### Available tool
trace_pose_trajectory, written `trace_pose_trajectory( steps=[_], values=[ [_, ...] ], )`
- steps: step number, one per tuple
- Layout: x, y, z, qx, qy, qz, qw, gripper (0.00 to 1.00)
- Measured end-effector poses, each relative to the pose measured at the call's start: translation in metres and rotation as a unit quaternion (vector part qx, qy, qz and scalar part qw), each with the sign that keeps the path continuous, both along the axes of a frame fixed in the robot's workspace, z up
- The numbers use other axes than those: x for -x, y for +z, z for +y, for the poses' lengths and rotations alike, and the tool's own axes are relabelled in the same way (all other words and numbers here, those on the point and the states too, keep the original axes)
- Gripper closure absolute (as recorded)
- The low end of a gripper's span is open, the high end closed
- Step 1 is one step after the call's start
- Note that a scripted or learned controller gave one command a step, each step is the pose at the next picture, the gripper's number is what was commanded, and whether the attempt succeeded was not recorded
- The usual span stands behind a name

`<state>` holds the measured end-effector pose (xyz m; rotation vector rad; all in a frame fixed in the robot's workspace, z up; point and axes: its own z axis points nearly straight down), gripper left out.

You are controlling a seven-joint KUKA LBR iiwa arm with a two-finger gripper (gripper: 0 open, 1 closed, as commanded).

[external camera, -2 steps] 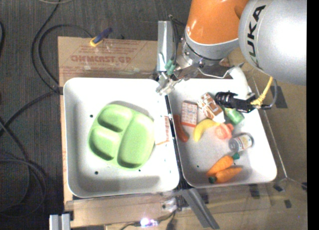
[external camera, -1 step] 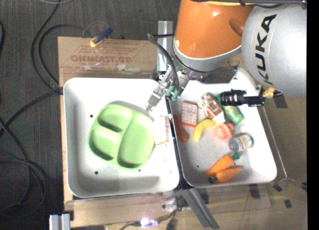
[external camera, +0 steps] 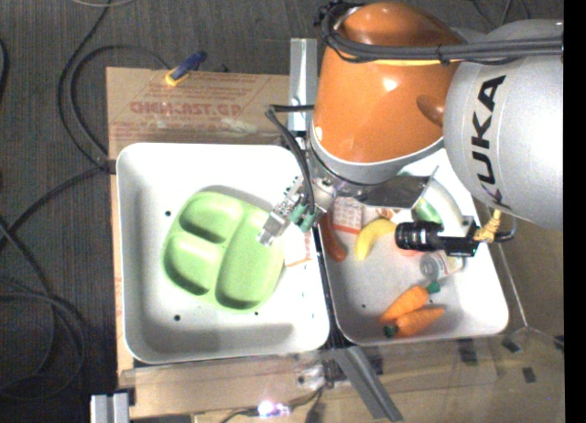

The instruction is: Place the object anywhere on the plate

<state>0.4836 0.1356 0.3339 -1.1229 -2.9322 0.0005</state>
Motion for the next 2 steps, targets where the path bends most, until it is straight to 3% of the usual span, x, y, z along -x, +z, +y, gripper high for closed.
trace_pose_trajectory(
  steps=[1, 2],
  values=[
    [-0.001, -0.03, -0.011, 0.0001, -0.101, 0.0, 0.9949, 1.0],
    [0.001, -0.114, 0.032, 0.0008, -0.071, 0.001, 0.9975, 1.0]
  ],
)
